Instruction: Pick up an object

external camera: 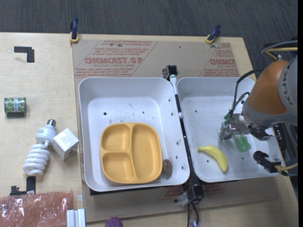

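Out on the bench's left edge sat a small green can (15, 106), and nearer the front a spiral light bulb (38, 150) lay touching a white cube (66, 144), with a pink speckled bag (35, 209) down in the front left corner. Moving across, the left bin (124, 91) carried a yellow divided plate (131, 152) toward its front, and a small brownish lump (167, 168) rested just off the plate's right front corner. Over the shared wall, the right bin (201, 96) held a banana (214, 157) near its front edge, well apart from the back wall. Then the action: the gripper (232, 130) was down low over the bin's right half, with a green object (242, 143) just beside it, toward the front right. Whether the claw stood apart or together, I couldn't tell; the wrist hid it, and nothing could be seen clamped between the fingers. This looked like the descent or the grasp attempt on that green piece, with the pick not yet confirmed. The next move would call for a firm closure squarely on the target and a straight lift clear of the bin floor, keeping off the right wall close by.
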Controlling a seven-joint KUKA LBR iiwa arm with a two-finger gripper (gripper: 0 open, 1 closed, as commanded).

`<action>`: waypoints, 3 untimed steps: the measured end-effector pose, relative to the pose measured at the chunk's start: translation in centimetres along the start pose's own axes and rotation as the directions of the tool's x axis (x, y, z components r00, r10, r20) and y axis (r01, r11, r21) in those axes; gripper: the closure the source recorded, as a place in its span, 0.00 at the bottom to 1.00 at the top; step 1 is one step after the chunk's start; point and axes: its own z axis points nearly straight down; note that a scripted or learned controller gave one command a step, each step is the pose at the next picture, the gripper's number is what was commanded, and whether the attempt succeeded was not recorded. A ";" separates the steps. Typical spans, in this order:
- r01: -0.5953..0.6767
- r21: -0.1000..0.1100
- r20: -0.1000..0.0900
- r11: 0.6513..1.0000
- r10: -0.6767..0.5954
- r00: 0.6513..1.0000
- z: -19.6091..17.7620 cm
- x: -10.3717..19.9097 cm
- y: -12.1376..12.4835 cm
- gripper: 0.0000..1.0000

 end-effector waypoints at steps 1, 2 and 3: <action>0.001 0.001 0.000 1.000 -0.001 1.000 0.0 -5.9 2.2 1.00; 0.002 0.002 -0.005 1.000 -0.002 1.000 0.0 -6.3 -0.1 1.00; 0.012 0.007 -0.027 1.000 -0.012 1.000 0.1 -5.2 0.1 0.00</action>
